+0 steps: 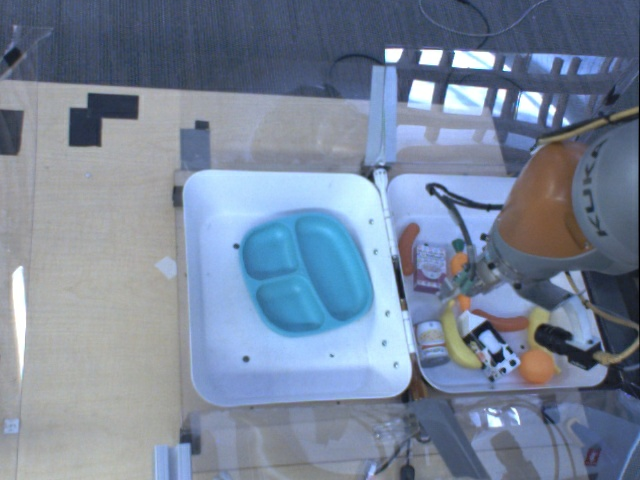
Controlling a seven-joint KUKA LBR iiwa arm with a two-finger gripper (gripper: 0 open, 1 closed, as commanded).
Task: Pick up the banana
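Banana (458, 335) is seen lying in the right bin (420, 194), near its front edge, between a small can (432, 340) and a black-and-white block (494, 349); it is judged light, fairly firm yet easily bruised, smooth-skinned and curved, so a hold across its thick middle is advised. Gripper (466, 281) is poised just above the banana's upper end; its opening cannot be told.

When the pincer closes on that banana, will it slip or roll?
The banana is curved and smooth, so it may pivot or slip if pinched off-centre. It lies crowded between a small can and a black-and-white block, so neighbours will probably get nudged.
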